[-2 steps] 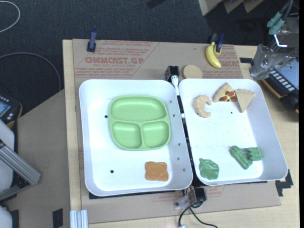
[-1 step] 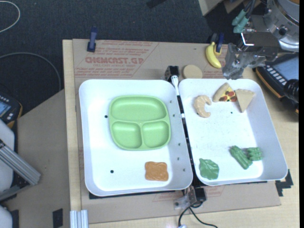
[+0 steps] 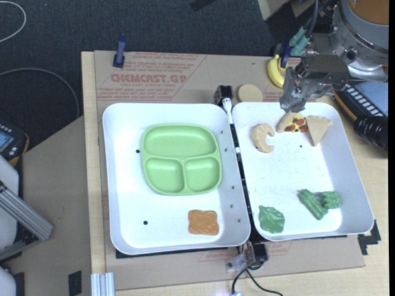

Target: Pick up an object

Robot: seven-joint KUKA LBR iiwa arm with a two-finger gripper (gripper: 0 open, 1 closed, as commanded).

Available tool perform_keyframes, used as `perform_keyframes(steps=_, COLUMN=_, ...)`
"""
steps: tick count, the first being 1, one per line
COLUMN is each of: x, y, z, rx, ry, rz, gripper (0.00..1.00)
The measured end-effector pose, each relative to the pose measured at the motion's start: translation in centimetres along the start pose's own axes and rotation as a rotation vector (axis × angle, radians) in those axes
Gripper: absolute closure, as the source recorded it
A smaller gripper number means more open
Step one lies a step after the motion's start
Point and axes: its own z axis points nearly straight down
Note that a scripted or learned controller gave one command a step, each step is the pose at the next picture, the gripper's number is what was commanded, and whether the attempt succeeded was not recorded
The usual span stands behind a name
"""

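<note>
Reaching in from two o'clock, the grey arm [image 3: 364,17] hangs over the far edge of the right bin [image 3: 345,171], and its gripper [image 3: 296,106] sits directly above a pizza slice [image 3: 292,124] at the bin's twelve o'clock. Whether the gripper is open, closed or touching that slice cannot be told from this angle.

The cardboard sheet [image 3: 154,73] lies beneath both bins, with red print along its far side. The left bin [image 3: 120,184] holds a green divided plate [image 3: 181,158] at its centre, and a brown waffle-like piece [image 3: 203,222] lies at its five o'clock.

In the right bin, a tan wedge [image 3: 318,128] lies at one o'clock, just beside the pizza slice. A croissant [image 3: 264,137] lies at eleven o'clock, near the slice but apart from it. A dark green bundle of stalks [image 3: 319,201] lies at five o'clock, and a green leaf [image 3: 271,219] lies at seven o'clock.

Beyond the right bin, a round tan disc [image 3: 250,93] rests on the cardboard, and a yellow item [image 3: 276,70] lies further out, partly hidden by the arm.
</note>
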Motion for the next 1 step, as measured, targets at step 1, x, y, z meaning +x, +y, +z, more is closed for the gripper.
perform_keyframes(steps=1, x=-4.34, y=-0.12, z=15.19, rx=0.013, ry=-0.002, rz=0.006, gripper=1.0)
